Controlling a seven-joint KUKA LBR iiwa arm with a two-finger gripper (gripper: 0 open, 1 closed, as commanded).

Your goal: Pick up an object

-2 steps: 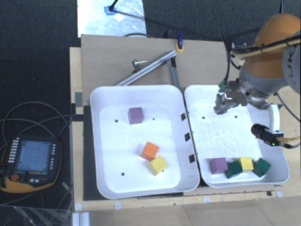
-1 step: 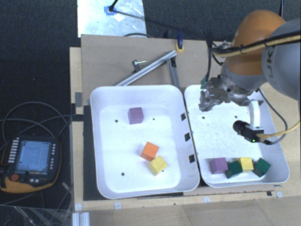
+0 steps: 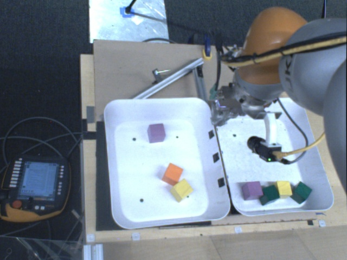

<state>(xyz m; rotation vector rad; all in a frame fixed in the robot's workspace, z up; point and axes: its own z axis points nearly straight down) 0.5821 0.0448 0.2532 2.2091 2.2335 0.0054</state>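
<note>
Gripper [image 3: 222, 110] hangs over the shared rim between the two bins, near their far end. Open or closed, cannot tell from here. Left bin [image 3: 135, 167]: left purple cube [image 3: 156, 132] sits alone toward the far side. Orange cube [image 3: 172, 173] and left yellow cube [image 3: 181, 189] are touching nearer the front. Right bin [image 3: 238, 161]: a row along the front wall, with right purple cube [image 3: 251, 190], dark green cube [image 3: 268, 194], right yellow cube [image 3: 284, 188] and green cube [image 3: 301, 191]. All cubes are well apart from the gripper.
</note>
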